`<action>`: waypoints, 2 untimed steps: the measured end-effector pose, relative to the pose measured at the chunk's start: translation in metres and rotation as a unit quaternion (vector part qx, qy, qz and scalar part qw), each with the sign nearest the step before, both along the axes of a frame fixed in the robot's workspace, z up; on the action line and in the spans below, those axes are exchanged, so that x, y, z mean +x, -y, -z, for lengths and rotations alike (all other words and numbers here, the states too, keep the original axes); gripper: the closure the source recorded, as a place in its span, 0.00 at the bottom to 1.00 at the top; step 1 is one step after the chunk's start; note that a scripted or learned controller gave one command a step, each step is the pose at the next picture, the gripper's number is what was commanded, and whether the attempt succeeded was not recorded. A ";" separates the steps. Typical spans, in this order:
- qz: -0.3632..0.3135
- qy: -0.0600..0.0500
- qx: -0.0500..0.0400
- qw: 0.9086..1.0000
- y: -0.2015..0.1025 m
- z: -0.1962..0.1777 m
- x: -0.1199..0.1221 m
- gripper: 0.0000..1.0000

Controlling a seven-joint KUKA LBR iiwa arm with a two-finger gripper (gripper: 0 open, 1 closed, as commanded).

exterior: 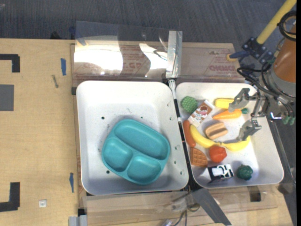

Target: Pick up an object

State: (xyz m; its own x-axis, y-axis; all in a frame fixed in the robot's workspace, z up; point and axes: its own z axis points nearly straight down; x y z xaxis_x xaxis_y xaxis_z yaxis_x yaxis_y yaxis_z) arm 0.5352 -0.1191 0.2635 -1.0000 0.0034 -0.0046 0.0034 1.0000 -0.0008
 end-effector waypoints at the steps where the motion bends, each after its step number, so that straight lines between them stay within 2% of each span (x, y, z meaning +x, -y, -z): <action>1: 0.005 -0.002 0.001 1.000 0.004 0.074 0.087 0.00; 2: 0.043 0.004 0.000 0.999 0.010 0.162 0.094 0.00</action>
